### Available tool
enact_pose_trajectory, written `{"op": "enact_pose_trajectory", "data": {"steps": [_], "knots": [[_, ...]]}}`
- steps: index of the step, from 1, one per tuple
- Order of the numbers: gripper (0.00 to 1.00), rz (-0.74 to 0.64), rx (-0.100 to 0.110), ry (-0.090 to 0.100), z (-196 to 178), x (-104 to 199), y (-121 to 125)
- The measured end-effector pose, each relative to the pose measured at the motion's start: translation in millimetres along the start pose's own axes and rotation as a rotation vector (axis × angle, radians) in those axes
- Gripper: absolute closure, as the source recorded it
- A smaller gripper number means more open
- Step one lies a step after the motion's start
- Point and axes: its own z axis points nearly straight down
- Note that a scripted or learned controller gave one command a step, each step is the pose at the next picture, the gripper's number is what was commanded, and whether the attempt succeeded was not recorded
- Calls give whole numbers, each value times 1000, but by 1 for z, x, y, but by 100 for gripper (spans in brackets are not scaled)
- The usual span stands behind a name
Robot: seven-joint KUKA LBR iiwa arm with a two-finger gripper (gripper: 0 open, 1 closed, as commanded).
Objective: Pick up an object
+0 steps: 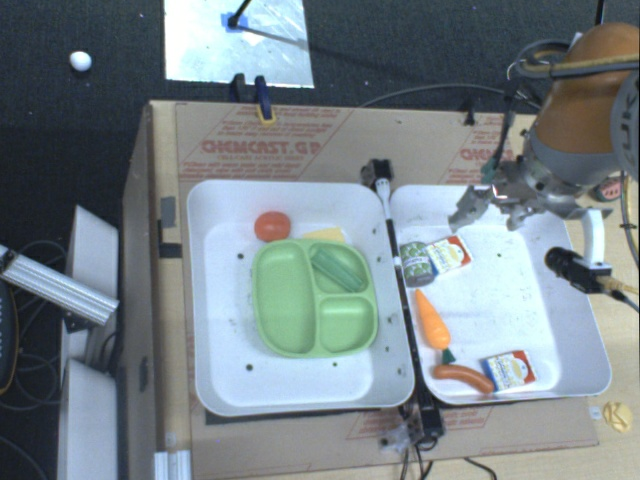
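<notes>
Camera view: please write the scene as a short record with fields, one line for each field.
left bin: holds a green divided tray, a red tomato and a yellow piece beside the tray's far edge
tray content: a green item in its upper right compartment
right bin: holds a carrot, a sausage and two small packets
gripper: above the far part of the right bin, nothing seen between its fingers
</notes>
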Motion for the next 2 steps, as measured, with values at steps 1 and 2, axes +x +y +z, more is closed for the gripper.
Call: {"op": "enact_pose_trajectory", "data": {"steps": [1,2], "knots": [[0,3,0,-1,137,-36,13],[0,-1,-13,-2,146,-28,77]]}}
